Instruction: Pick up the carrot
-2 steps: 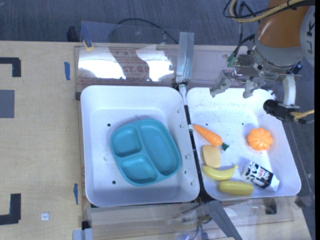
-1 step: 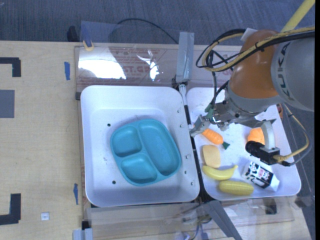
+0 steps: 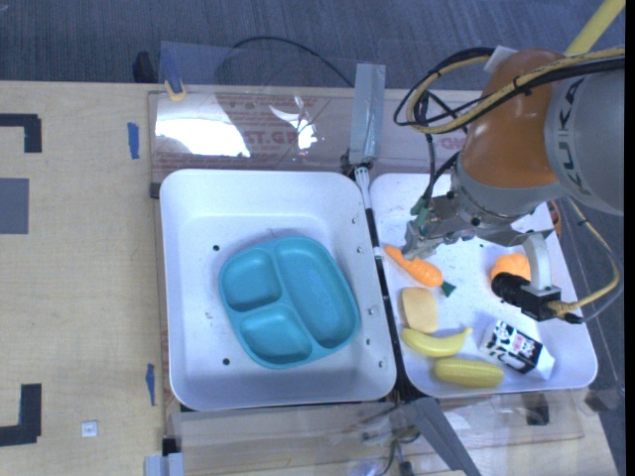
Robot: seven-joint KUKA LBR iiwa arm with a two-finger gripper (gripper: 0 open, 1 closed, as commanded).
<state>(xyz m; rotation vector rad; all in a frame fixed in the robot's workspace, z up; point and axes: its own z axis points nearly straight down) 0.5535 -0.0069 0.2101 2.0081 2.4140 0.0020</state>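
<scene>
Fingers [image 3: 422, 228] just above the carrot [image 3: 415, 266], their spread seemingly impossible to tell, wrist-shadowed.

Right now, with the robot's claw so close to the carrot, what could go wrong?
The carrot lies close to the right bin's left wall, so the gripper might bump that wall or just push the carrot against it. The yellowish block and banana sit just below the carrot; a sloppy try could nudge them. The carrot is thin and tapered, so it may slip out.

A pale wooden bench [image 3: 69, 296] marked with black and blue tape meets dark blue-grey flooring [image 3: 248, 8] beyond.
</scene>
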